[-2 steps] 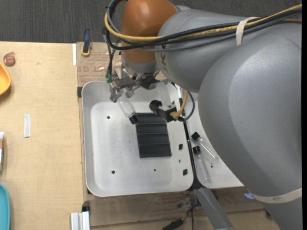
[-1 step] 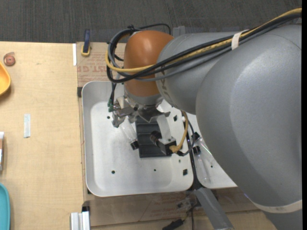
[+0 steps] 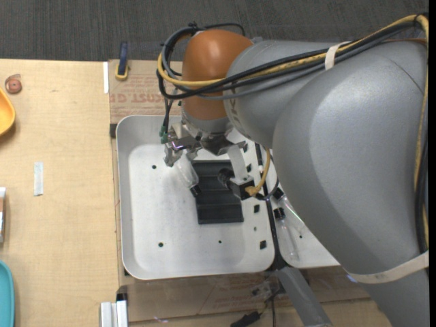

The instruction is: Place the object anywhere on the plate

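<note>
The grey arm (image 3: 340,148) comes in from the right and covers most of the right bin (image 3: 300,247), leaving just a strip of its white floor and rim showing. Its orange band (image 3: 208,63), looped with yellow and black cables (image 3: 204,80), sits above the far edge of the left bin (image 3: 136,251). Below it the end effector (image 3: 208,182) hangs low over that bin's floor, a dark blocky body with pale parts beside it; whether it is spread or pressed together I cannot tell, and no object can be made out in it. The plate cannot be made out under the arm. On the tan worktop (image 3: 61,182) to the left lie a yellow item (image 3: 5,118) at the edge, a small reddish disc (image 3: 13,84), a pale strip (image 3: 38,179) and a teal item (image 3: 5,295)
</note>
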